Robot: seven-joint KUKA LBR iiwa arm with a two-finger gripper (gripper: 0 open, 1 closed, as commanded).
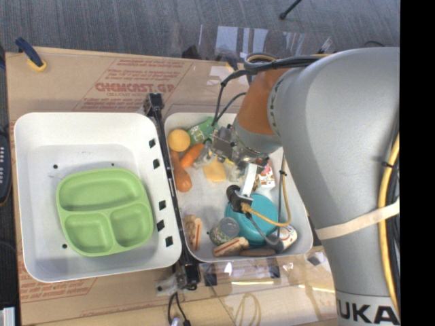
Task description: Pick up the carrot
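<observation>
1. Left bin [27, 182]: holds a green divided tray [104, 211].
2. Right bin [204, 240]: crowded; carrot [192, 155] near upper left corner, beside yellow ball [179, 140]; teal cup [262, 217], hot dog [231, 246] lower down.
3. Hand [224, 148] sits just right of carrot; grip state can't tell.

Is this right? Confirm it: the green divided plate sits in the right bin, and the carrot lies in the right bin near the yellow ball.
One error. In the camera view the green divided plate sits in the left bin, not the right. The carrot does lie in the right bin near the yellow ball.
</observation>
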